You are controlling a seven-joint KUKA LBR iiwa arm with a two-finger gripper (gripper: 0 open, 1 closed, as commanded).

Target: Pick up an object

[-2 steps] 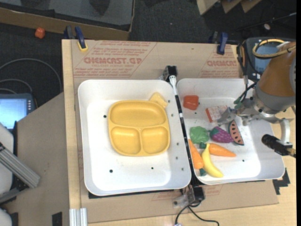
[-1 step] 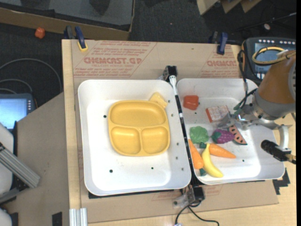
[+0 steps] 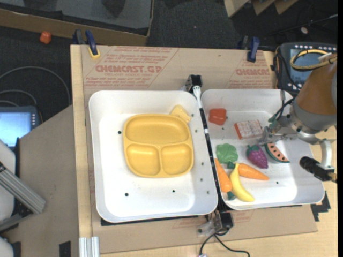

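The right bin (image 3: pixel 300 197) holds toy foods: a red pepper (image 3: pixel 217 115), a pink-and-white packet (image 3: pixel 248 128), a green broccoli (image 3: pixel 226 153), purple grapes (image 3: pixel 256 156), a watermelon slice (image 3: pixel 277 152), two carrots (image 3: pixel 252 171) (image 3: pixel 223 178) and a banana (image 3: pixel 239 185). My gripper (image 3: pixel 269 134) reaches in from the right and hangs low over that bin, between the packet and the watermelon slice, just above the grapes. Its tip is dark and partly hidden by the wrist, and I see nothing lifted off the bin floor.
The left bin (image 3: pixel 107 186) holds a yellow divided plate (image 3: pixel 158 144) with a small yellow piece (image 3: pixel 180 112) at its far right corner. A black clamp (image 3: pixel 194 82) sits on the rim between the bins. The orange-banded arm (image 3: pixel 319 95) covers the right bin's far right side.
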